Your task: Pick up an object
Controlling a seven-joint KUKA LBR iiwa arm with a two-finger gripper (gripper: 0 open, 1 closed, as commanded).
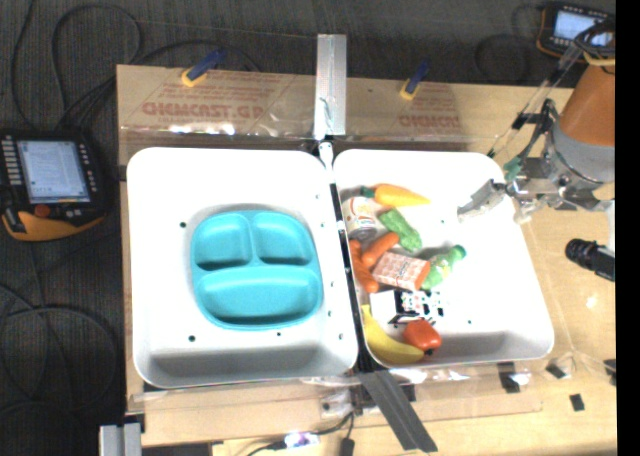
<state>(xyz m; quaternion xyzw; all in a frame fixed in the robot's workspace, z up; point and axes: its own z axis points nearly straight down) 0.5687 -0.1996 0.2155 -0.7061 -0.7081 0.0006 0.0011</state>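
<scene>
Two white bins before you, left bin bearing a blue divided tray, right bin with toy food heaped against its left wall, your gripper hovering over its upper right, well apart from the heap, fingers' spread impossible to tell, nothing visibly held.

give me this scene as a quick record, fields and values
left bin: holds a turquoise divided plate
right bin: pile of toy food along its left side
pile items: banana, green vegetable, orange piece
hand: above the right bin's upper right, apart from the pile
held: nothing visible
arm: enters from the right
</scene>
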